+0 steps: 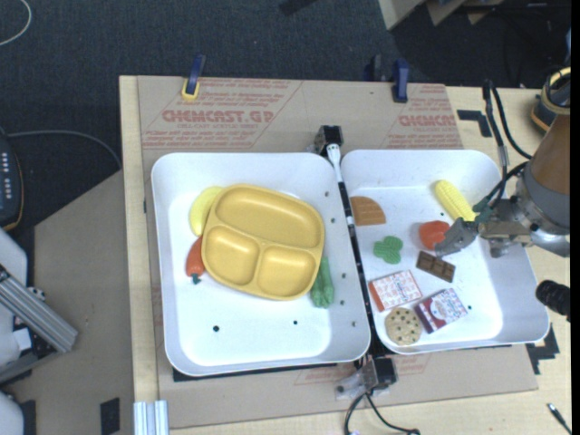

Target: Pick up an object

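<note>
We cannot tell how our hand (pixel 459 234) is set; it hovers beside the red tomato (pixel 432 234), so we should descend squarely over it.

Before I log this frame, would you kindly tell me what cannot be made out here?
- Red toy in the right bin: the gripper overlaps it; contact is unclear.
- Yellow piece, orange-red piece and green piece in the left bin: partly under the yellow tray.
- Print on the two packets: too small.
</note>
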You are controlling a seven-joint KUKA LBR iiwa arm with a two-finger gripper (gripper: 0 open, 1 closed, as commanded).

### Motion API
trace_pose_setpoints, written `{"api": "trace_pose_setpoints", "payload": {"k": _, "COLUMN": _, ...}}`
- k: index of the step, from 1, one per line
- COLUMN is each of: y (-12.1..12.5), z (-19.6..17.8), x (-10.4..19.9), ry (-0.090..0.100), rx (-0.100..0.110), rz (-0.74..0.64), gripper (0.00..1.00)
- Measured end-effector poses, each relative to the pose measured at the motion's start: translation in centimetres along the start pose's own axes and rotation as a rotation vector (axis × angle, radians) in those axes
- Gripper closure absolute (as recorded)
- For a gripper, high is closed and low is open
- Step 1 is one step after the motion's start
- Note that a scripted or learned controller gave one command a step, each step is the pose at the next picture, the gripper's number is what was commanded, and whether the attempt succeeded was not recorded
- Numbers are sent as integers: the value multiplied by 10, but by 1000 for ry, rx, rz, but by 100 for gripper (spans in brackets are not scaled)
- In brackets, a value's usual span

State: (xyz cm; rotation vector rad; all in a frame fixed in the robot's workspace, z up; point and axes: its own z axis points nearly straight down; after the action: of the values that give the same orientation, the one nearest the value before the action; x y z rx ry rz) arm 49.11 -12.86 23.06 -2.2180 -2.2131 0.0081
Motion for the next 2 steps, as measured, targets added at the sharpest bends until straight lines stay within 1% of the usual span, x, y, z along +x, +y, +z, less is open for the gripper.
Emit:
{"api": "trace_pose_setpoints", "payload": {"k": 1, "y": 2, "z": -4, "x": 0, "ry": -2, "rx": -9, "rz": -2, "gripper": 0}}
{"api": "trace_pose_setpoints", "payload": {"k": 2, "y": 1, "z": 39, "x": -3, "ry": 0, "rx": -3, "rz": -1, "gripper": 0}}
